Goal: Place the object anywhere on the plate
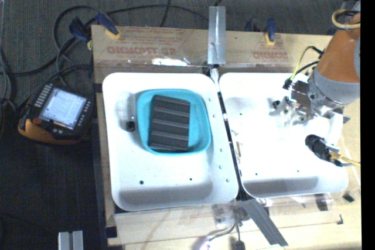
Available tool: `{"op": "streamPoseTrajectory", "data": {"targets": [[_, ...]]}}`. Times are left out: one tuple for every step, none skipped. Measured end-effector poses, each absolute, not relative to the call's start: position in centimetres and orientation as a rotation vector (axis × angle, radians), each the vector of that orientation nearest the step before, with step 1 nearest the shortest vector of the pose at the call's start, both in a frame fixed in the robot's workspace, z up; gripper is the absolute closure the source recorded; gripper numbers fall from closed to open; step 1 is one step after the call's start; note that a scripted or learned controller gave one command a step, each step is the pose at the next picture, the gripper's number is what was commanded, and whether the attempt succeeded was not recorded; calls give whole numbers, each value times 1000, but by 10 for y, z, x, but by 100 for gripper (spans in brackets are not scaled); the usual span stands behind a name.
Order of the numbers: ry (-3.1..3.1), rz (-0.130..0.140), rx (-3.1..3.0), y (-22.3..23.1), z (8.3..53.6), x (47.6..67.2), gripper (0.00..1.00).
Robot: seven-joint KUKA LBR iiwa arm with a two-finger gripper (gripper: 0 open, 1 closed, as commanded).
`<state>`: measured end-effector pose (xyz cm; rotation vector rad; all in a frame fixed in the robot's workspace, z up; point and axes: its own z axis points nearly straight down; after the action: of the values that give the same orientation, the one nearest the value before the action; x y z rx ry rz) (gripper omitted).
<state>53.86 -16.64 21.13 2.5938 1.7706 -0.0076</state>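
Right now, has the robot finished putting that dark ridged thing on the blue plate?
It looks done: the dark grey ridged rectangular block lies flat on the light blue plate in the left white bin. Nothing appears in hand; the gripper sits over the right white bin, apart from the plate. Little seems left.

You have two bins side by side on the bench (158,52). In the left bin (170,184), the plate (202,126) sits toward the far edge with the object (170,123) lying on it. The gripper (281,109) hangs over the right bin (275,173), near its far right corner.
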Motion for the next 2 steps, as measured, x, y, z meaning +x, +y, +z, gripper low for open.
{"op": "streamPoseTrajectory", "data": {"targets": [[1770,-7,2593,-166,211,539,0],[1653,-8,2675,-74,183,493,0]]}}
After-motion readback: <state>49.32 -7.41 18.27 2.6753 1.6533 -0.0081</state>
